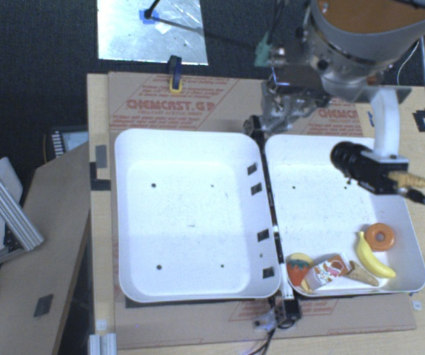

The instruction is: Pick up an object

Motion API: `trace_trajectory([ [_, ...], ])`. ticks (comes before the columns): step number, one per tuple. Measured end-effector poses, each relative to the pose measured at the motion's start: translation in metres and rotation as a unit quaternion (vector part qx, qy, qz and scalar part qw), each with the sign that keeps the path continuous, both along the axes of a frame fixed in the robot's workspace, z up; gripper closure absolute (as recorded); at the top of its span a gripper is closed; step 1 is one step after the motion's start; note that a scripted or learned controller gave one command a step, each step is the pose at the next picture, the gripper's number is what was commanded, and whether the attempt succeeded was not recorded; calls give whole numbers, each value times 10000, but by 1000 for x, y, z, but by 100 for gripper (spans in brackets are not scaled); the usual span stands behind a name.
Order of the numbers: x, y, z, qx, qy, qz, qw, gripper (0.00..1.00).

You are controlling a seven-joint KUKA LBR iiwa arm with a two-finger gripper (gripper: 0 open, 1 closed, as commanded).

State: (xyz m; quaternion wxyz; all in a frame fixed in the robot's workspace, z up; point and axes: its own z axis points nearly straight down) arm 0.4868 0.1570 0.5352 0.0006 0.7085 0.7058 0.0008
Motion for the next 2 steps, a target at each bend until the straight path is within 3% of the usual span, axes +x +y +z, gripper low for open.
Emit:
trace_trajectory([
  [1, -1, 72, -1, 13, 6, 68, 10000, 100],
  [2, 0, 5, 0, -4, 2, -8, 10000, 100],
])
